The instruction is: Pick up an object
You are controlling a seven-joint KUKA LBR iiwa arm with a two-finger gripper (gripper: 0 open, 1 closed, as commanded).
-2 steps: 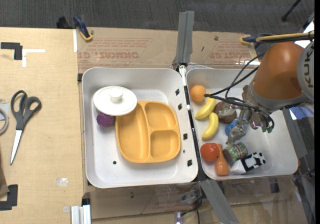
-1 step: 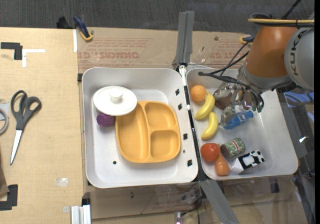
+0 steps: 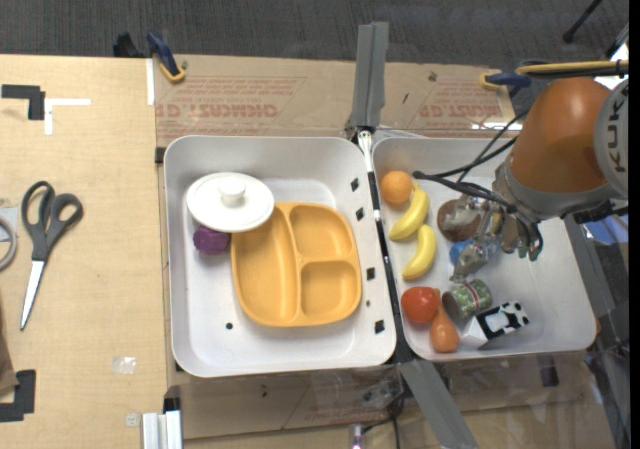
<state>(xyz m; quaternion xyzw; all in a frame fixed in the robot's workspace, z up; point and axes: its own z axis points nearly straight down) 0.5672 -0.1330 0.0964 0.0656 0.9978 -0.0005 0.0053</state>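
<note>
1. The gripper (image 3: 487, 237) hangs low over the right bin (image 3: 560, 327), below the orange band of the arm (image 3: 560, 142). Its metal parts blur into the clutter beneath, so how wide it stands, and whether it has hold of anything, cannot be told from this angle.
2. The nearest candidates lie just beside and under it: a brownish round object (image 3: 458, 220) towards the left of the view, and a small blue item (image 3: 466, 255) right below. Which one the gripper is lined up on is unclear.
3. Further left in the same bin, two bananas (image 3: 413, 232) lie with their long axes running roughly up and down the view, an orange (image 3: 396, 186) at their top end.
4. Towards the near edge sit a tomato (image 3: 420, 304), a small can (image 3: 468, 298) lying on its side, an orange-red piece (image 3: 444, 336) and a black-and-white object (image 3: 503, 319).
5. The bin floor is smooth white plastic, and the items crowd its left half, several touching, so a descent there probably risks nudging neighbours. The bin's right half is bare.
6. The left bin (image 3: 180, 267) holds a yellow divided tray (image 3: 297, 264), a white lid (image 3: 230, 201) and a purple item (image 3: 210, 241), all well apart from the gripper. Scissors (image 3: 42, 227) lie on the table (image 3: 80, 337).
</note>
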